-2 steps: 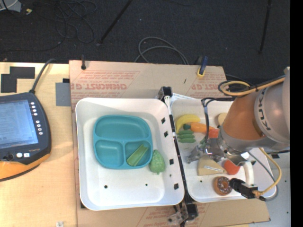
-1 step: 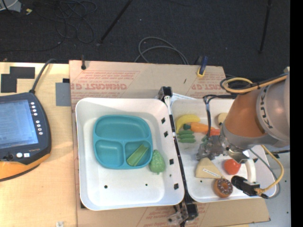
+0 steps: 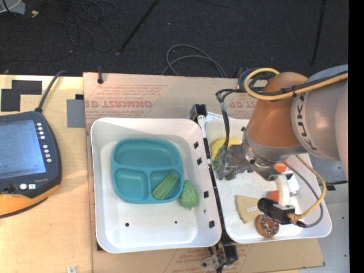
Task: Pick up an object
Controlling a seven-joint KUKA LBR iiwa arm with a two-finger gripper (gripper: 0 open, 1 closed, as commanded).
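Two white bins sit side by side on my screen. My arm [image 3: 284,118] reaches over the right bin [image 3: 318,223], its gripper [image 3: 227,166] low near the yellow object [image 3: 219,147] by the divider; I cannot tell its opening or any hold. Beside it lie a tan wedge [image 3: 247,207] and a brown donut [image 3: 266,226]. A teal tray [image 3: 136,169] holding a green piece [image 3: 165,186] sits in the left bin [image 3: 108,209].
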